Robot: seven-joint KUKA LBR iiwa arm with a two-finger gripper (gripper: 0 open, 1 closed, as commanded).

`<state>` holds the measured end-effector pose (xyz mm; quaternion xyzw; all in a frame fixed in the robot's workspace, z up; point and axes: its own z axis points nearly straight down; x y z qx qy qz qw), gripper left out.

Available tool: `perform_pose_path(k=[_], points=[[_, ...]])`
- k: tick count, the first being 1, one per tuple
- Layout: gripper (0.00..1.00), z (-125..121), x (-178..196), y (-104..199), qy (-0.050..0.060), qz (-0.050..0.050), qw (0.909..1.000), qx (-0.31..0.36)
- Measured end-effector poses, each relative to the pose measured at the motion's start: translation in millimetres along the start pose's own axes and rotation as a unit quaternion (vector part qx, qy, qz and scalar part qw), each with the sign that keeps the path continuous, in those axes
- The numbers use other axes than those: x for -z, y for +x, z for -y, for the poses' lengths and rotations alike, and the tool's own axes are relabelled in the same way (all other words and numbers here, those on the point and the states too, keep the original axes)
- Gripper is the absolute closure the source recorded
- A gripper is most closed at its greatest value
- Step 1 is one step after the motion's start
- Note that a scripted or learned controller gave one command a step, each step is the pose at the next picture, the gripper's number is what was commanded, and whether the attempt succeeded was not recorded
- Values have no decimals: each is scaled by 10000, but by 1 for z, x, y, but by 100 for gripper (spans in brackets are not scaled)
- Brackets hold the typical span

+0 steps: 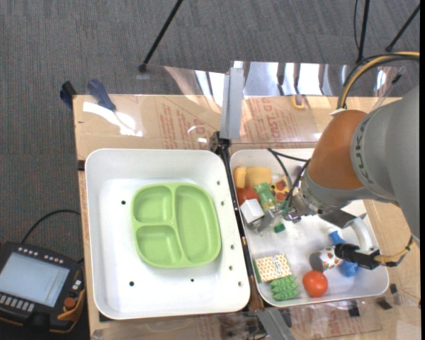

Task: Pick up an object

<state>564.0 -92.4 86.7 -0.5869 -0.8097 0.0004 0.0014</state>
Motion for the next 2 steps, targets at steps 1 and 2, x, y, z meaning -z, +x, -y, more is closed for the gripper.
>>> perform_pose_path(k=[1,2], points=[[100,0,9,1,15,-5,10000,23],[100,-82,105,43,-49,18,10000,31]])
